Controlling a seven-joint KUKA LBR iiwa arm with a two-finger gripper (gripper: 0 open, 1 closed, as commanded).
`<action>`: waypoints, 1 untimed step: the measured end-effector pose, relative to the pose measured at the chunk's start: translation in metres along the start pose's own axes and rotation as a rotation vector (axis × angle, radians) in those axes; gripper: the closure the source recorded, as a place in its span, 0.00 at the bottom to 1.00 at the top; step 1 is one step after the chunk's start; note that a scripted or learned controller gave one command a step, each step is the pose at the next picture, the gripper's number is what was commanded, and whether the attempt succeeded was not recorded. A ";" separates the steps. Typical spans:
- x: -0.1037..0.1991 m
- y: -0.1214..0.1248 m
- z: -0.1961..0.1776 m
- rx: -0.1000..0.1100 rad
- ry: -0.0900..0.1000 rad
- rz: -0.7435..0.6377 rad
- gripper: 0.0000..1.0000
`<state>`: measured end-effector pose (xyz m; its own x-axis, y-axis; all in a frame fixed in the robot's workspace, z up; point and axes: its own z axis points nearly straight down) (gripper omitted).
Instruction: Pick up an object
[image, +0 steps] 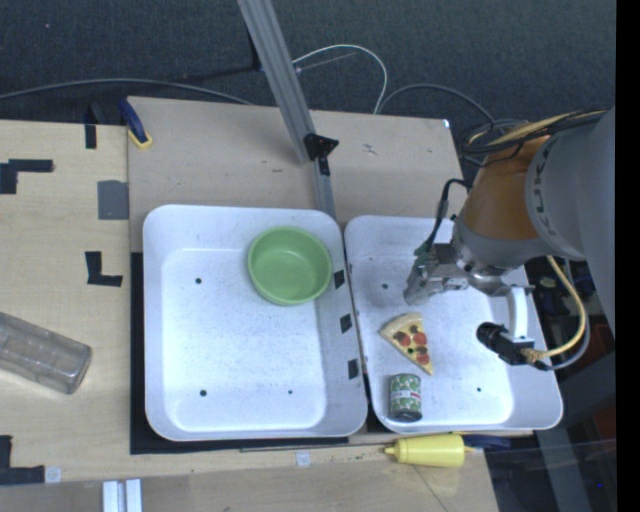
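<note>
Nearest cam: mustard bottle on bench just below right bin. Inside that bin: can at bottom edge, pizza toy just above it. Gripper low over bin floor, nothing seen betw fingers; open or closed can't tell. Pizza closest target: just below gripper, slightly left, long axis diag toward lower right. Green bowl in left bin, farther off

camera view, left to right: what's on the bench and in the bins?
Clear plastic container → green bowl → green can → gripper. Pizza slice toy and yellow bottle overlap the can's span, so left out.
</note>
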<state>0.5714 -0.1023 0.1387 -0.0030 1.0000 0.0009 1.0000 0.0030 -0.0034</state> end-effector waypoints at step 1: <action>0.009 0.003 -0.059 -0.008 -0.001 0.000 1.00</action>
<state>0.5747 -0.0939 0.1980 -0.0025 1.0000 -0.0004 1.0000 0.0025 0.0045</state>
